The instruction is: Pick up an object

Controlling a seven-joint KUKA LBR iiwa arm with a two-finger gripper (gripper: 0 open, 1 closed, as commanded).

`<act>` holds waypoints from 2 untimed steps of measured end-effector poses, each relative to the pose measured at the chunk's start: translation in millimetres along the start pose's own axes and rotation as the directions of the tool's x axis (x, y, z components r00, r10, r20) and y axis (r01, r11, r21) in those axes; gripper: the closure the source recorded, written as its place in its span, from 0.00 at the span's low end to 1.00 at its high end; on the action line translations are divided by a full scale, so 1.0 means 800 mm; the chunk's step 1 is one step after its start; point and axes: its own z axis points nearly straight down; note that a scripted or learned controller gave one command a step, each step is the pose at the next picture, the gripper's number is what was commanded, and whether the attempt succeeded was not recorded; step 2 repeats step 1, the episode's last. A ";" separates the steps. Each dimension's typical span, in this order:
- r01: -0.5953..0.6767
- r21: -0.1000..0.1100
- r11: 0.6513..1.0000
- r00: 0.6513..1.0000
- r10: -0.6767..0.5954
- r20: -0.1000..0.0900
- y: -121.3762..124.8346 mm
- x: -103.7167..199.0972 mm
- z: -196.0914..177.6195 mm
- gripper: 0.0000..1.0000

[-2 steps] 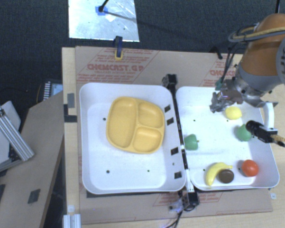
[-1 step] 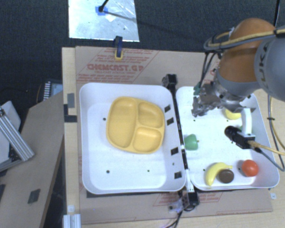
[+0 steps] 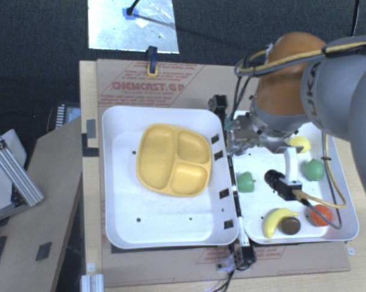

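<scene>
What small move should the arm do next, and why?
Probably shift the gripper a little toward the green object nearest it, then lower. The gripper hangs at the right bin's inner edge, and that object lies closest, apart from the others.

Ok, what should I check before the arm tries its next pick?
1. Claw over the right bin: ok, near its left wall.
2. Claw free of load: cannot tell, the wrist hides it.
3. Targets available: ok; banana, brown round item, orange fruit and yellow fruit lie in the right bin.
4. Banana isolated: not ok, it touches the brown round item.
5. Left green fruit has space around it: ok.
6. Yellow divided plate out of the way: ok, it lies in the left bin.
</scene>
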 end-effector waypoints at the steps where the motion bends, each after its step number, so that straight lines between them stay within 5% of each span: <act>1: 0.000 0.002 1.000 1.000 0.000 0.000 -0.032 0.060 0.008 1.00; 2: 0.000 0.002 1.000 1.000 0.000 0.000 -0.032 0.060 0.008 1.00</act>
